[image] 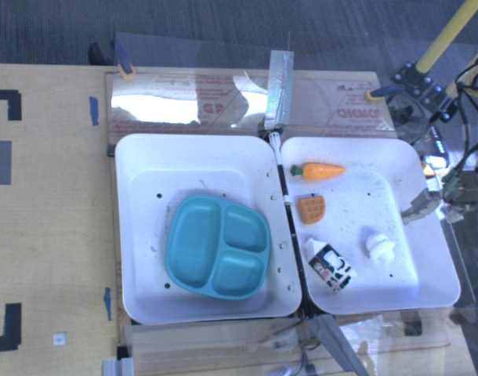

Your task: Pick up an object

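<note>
The right bin point(427, 288) holds an orange carrot with a green top point(320, 171) at its far left. An orange waffle-like piece point(310, 208) lies just below the carrot. A small white object point(379, 246) rests near the bin's middle right, and a black-and-white carton point(330, 266) lies at the front left. My gripper point(424, 203) sits at the right bin's right rim, partly lost among cables and metal parts, apart from all the objects. Nothing is seen held in it.
The left bin point(137, 171) carries a teal divided plate point(217, 246). A metal divider post point(279, 88) rises behind the seam between the bins. Cables, a clamp and a yellow pole point(450, 30) crowd the far right. Wooden bench lies to the left.
</note>
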`<state>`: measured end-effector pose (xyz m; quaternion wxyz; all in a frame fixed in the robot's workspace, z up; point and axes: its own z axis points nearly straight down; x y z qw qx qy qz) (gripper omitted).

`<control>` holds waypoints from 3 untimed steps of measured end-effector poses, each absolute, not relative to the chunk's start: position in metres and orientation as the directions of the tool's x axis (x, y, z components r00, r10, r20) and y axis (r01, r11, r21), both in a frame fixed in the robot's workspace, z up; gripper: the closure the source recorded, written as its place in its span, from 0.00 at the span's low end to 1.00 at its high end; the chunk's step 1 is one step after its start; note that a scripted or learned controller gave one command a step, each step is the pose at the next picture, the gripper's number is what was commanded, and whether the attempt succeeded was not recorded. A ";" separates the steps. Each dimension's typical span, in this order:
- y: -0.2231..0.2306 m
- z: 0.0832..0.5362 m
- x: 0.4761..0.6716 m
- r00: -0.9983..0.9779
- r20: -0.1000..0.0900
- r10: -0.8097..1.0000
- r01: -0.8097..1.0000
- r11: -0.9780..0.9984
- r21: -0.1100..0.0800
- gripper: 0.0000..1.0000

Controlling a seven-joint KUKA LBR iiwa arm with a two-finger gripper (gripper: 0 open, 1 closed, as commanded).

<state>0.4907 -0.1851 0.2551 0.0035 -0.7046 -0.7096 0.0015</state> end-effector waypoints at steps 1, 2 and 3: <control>-0.142 0.188 0.523 -0.245 0.007 0.969 0.969 0.245 -0.009 0.00; -0.157 0.087 0.526 -0.254 0.000 0.967 0.967 0.254 0.003 0.00; -0.105 0.087 0.582 -0.319 0.000 0.948 0.948 0.319 0.007 0.00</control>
